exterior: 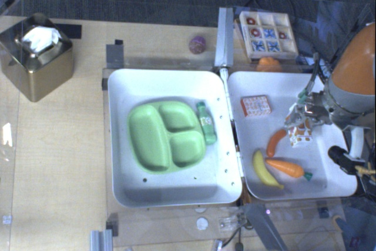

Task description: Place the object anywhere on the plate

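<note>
**Hovering over the right bin, claw state unreadable**

Sitting low over the right bin (341, 185), near its right-centre: gripper (302, 112), arm coming in from the right edge. Cannot tell how far the claw is open, nor whether it has hold of anything; too blurred and cluttered at the tip.

Lying right under the tip, touching or just below it: small white-and-orange patterned item (300, 134). Likely the task's thing, but not certain. Too small and too blurred to read a long axis or a pointing direction. Well apart from the green plate (154, 141), with the bin divider between them.

Also a candidate: green bottle (206, 123) in the left bin (176, 194), resting along the plate's right rim. Long axis roughly near-to-far, tilted slightly, narrow end pointing to the far side.

Sharing the right bin:
- red-and-white card box (256, 106), far-left area
- orange-red sausage shape (275, 143), just left of the patterned item, slanted
- banana (265, 168), near-left, curved
- carrot (286, 168), touching or just beside the banana, lying roughly left-right, green tip to the right

Standing behind the bins: tic-tac-toe board (268, 34). Off on the bench's left: gold-coloured box (38, 63).
</note>
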Available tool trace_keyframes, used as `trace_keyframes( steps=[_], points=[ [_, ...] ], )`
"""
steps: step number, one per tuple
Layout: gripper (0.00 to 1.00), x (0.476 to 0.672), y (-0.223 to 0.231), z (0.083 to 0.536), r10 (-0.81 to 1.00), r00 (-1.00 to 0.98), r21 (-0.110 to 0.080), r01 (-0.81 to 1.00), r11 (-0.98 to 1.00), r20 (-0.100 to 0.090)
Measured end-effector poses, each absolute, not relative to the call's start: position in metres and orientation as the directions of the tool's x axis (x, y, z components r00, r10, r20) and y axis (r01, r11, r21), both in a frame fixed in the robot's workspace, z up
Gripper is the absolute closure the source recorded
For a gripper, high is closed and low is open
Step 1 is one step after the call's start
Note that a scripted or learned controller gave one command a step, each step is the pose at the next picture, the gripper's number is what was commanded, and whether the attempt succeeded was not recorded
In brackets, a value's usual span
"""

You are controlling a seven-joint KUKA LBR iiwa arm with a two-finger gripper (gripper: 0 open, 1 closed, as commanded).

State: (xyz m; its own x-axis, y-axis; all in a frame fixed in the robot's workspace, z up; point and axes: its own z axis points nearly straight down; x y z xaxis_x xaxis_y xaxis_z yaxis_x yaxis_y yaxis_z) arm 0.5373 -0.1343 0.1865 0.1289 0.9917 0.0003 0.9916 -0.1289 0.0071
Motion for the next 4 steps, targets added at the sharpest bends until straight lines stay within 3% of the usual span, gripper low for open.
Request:
trace_keyframes(
  steps=[1,2,3,4],
  points=[
    [1.00,0.540,-0.065,0.185,1.000,0.011,0.005,1.000,-0.011,0.000],
    [1.00,0.565,0.008,0.185,0.994,-0.114,0.005,0.994,0.114,0.000],
    [1.00,0.575,0.073,0.194,0.886,-0.463,0.005,0.886,0.463,-0.001],
    [1.00,0.558,0.131,0.137,0.882,-0.471,0.014,0.882,0.471,-0.002]
  ],
)
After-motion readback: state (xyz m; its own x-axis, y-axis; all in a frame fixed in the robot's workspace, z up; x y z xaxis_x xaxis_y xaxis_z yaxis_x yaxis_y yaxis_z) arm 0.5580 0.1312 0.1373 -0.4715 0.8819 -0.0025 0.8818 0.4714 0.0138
